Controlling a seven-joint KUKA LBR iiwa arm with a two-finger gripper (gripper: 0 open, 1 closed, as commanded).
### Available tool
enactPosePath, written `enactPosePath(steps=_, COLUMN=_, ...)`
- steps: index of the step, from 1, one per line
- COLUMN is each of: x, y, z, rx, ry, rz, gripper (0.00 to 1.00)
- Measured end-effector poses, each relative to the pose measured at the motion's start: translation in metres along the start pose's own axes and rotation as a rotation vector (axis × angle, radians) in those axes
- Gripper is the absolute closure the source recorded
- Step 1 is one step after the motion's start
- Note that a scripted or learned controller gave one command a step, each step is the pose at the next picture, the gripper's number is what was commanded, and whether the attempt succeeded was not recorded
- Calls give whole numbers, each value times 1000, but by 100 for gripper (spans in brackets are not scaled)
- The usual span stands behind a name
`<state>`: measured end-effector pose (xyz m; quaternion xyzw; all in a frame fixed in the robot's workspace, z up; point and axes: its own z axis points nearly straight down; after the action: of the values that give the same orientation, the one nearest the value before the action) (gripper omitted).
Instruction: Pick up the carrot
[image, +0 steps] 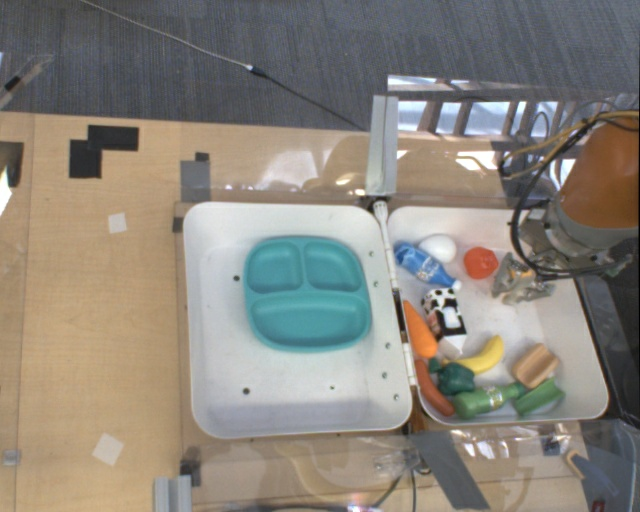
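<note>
The carrot (421, 331) is orange and tapered. It lies along the left wall of the right bin (580, 330), just left of a black-and-white cow toy (443, 309). My gripper (522, 281) hangs over the right part of that bin, well to the right of the carrot and apart from it. Nothing shows between its fingers. The arm's orange band (605, 180) sits above it at the right edge.
The left bin (215, 330) holds a teal divided plate (306, 293). Crowding the right bin are a blue bottle (420, 264), a white egg (437, 246), a red ball (481, 262), a banana (484, 354), a wooden block (533, 365) and green vegetables (500, 398).
</note>
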<state>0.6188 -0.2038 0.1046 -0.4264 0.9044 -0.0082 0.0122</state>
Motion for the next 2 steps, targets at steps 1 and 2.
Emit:
enactPosePath(steps=1, x=-111, y=85, z=-86, rx=-14, ry=1, rz=92, gripper=100)
enactPosePath(steps=2, x=-34, y=44, z=-189, rx=-7, ry=7, rz=-22, gripper=100)
